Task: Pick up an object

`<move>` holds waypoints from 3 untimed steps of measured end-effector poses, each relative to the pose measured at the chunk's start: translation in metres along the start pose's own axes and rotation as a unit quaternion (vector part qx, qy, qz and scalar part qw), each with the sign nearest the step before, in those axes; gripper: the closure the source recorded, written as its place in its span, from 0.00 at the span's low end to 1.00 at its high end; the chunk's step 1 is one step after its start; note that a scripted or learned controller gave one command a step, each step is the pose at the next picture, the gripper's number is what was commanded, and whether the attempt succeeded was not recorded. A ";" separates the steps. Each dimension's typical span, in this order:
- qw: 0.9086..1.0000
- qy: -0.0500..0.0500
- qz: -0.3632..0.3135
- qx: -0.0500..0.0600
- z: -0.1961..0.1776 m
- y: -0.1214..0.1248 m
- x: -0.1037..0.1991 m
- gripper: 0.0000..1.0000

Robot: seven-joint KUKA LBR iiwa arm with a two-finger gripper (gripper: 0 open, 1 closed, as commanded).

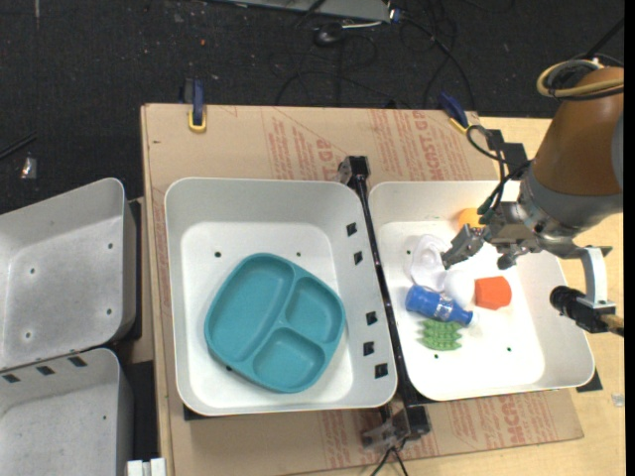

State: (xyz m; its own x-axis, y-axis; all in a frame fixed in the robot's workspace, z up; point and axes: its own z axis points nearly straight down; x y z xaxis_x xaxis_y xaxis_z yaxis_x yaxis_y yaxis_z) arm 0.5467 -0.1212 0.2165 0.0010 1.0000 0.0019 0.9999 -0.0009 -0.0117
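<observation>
The right bin (556, 370) holds several small things. An orange block (492, 292) lies near its middle, and a blue bottle (437, 303) lies on its side to the left of it. Just below the bottle sits a green knobbly piece (440, 336). A clear plastic piece (427, 258) rests above the bottle, and a yellow-orange thing (466, 216) peeks out at the bin's far side. My gripper (484, 254) hovers over the bin just beyond the orange block, open, with nothing between its fingers.
In the left bin (198, 216) lies a teal divided plate (276, 320). A black divider rail (372, 286) runs between the two bins. Spare white bin lids (60, 266) lie off the bench to the left.
</observation>
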 end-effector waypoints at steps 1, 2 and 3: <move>1.000 -0.001 -0.001 -0.005 -0.006 0.002 0.000 0.00; 1.000 -0.001 0.000 -0.004 0.041 0.004 0.009 0.00; 1.000 -0.004 0.000 -0.014 0.097 0.010 0.012 0.00</move>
State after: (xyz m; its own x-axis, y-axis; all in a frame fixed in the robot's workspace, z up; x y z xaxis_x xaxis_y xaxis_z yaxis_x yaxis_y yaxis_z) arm 0.5556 -0.1090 0.1194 0.0001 1.0000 -0.0053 0.9999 0.0000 0.0153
